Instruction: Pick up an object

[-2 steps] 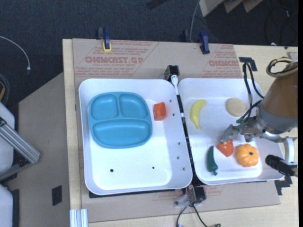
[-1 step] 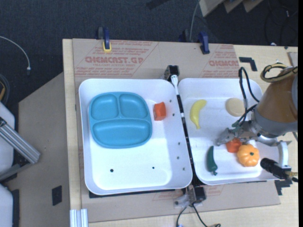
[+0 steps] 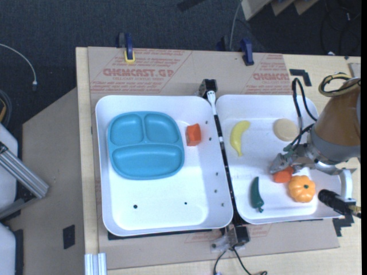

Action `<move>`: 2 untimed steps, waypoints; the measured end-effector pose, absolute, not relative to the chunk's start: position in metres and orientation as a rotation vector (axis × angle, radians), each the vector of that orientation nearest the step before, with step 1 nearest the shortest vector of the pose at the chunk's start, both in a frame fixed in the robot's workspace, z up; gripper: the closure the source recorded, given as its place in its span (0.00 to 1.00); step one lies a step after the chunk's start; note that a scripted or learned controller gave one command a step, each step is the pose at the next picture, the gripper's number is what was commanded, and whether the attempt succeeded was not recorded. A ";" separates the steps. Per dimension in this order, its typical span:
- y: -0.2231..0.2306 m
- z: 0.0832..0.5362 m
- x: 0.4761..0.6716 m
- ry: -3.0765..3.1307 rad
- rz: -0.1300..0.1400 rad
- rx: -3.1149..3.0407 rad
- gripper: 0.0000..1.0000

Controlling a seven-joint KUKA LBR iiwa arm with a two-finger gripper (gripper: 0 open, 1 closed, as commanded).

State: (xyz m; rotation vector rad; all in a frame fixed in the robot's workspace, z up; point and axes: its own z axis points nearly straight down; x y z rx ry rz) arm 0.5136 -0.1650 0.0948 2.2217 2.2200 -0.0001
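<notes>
My gripper (image 3: 281, 165) is low in the right bin (image 3: 252, 110), reaching in from the right. Its tip is right over a small red-orange round item (image 3: 281, 177) and seems to touch its top edge. An orange pumpkin-shaped toy (image 3: 301, 189) lies just right of that item. A green pepper (image 3: 256, 194) lies near the bin's front. A yellow banana (image 3: 238, 136) lies at the left and a beige round piece (image 3: 284, 129) toward the back, partly behind a black cable.
The left bin (image 3: 155, 211) holds a blue divided plate (image 3: 147, 144) and a small orange block (image 3: 194, 134) beside it. The grey arm with its orange band (image 3: 342, 116) covers the right bin's right edge. Blue clamps (image 3: 246, 51) stand at the bench's back.
</notes>
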 end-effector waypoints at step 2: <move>-0.161 0.208 0.523 2.219 0.004 2.215 1.00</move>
